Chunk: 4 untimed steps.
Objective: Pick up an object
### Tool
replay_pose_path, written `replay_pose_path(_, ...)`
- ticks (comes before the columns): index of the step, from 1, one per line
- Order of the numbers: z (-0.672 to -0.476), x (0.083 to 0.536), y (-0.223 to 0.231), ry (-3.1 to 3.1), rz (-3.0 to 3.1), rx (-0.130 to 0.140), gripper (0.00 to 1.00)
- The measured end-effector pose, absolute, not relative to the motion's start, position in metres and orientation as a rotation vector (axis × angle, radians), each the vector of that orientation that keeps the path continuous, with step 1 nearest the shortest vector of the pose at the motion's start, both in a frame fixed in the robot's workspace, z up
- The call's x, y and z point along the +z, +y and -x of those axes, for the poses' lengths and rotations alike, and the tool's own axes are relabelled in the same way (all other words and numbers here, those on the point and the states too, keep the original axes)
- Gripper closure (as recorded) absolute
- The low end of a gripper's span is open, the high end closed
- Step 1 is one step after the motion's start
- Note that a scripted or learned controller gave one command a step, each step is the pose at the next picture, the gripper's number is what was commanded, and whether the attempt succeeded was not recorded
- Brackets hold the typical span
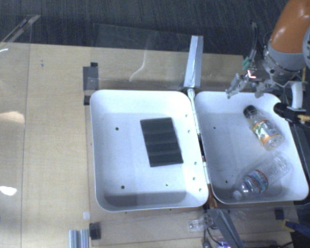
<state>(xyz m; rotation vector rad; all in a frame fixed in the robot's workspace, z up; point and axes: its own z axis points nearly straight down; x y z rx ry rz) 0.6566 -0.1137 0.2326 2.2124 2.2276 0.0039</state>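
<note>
Tool (246,82) poised above the far edge of the right bin (217,138), near that bin's far left corner, fingers spread apart with nothing between them. Hung from the grey arm (294,30) with its orange band, reaching in at the desk's far right corner.

Task judged barely begun: no object lifted, no contact visible, grasp and lift both still to do. Descent onto a chosen object apparently the next need.

Nearest candidate: a small bottle with an orange label (262,128), lying on its side in the far right part of the right bin, dark cap pointing toward the far edge, just beyond the tool's reach line and apart from it. Further off: a clear bottle with a blue label (261,177), also on its side, in the near right corner of the same bin, close to the rim, well apart from the first.

Left bin (106,138), touching the right one along a shared edge: a flat dark ribbed block (161,141) lying near its middle, slightly skewed to the walls.

Desk (41,138) itself pale wood around both bins.
</note>
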Motion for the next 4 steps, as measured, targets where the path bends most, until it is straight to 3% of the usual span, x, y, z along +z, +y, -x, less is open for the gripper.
replay_pose_path(1,-0.649,0.087,-0.152,2.339,-2.088,0.007,0.0)
replay_pose_path(2,-0.671,0.142,-0.123,2.297,-2.136,0.008,0.0)
replay_pose_path(3,-0.659,0.206,-0.067,2.421,-1.992,0.009,0.0)
replay_pose_path(4,-0.637,0.159,-0.122,2.457,-1.951,0.005,0.0)
